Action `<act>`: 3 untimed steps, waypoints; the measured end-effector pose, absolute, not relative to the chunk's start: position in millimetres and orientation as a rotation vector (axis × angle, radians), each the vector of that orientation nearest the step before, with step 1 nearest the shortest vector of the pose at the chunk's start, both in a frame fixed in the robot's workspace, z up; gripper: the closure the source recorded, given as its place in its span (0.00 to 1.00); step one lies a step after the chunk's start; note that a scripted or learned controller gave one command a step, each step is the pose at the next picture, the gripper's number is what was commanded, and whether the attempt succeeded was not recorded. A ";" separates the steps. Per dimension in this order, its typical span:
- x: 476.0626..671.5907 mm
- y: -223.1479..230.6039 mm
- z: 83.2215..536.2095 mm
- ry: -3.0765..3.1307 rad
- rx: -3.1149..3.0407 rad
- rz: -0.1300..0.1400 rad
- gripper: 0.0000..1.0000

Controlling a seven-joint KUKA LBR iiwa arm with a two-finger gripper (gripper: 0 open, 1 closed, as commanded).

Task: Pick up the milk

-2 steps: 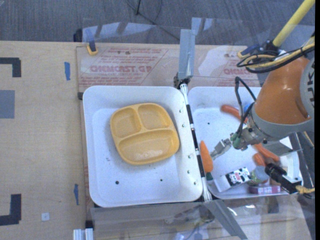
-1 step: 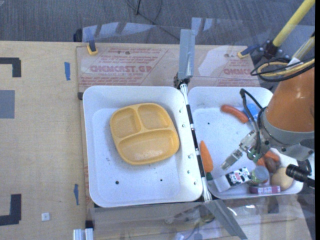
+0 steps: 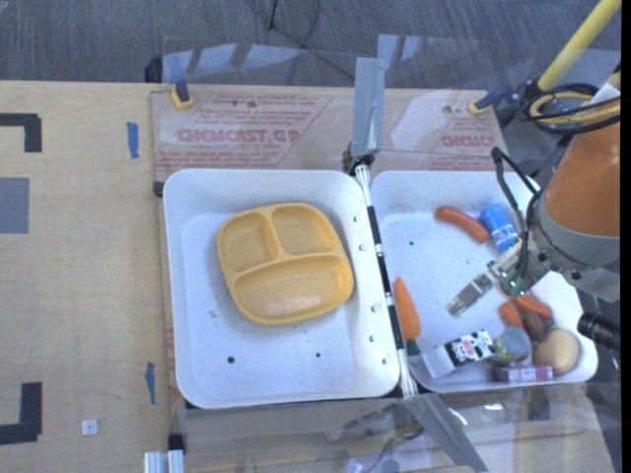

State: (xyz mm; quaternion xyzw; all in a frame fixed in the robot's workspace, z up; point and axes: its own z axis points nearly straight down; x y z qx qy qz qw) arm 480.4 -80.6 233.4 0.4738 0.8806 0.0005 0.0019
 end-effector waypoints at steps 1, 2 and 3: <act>480.5 -56.4 329.3 2.668 1.654 0.001 0.00; 515.0 -72.1 256.7 2.909 1.180 0.002 0.00; 480.0 -80.0 185.2 3.000 0.927 0.002 0.00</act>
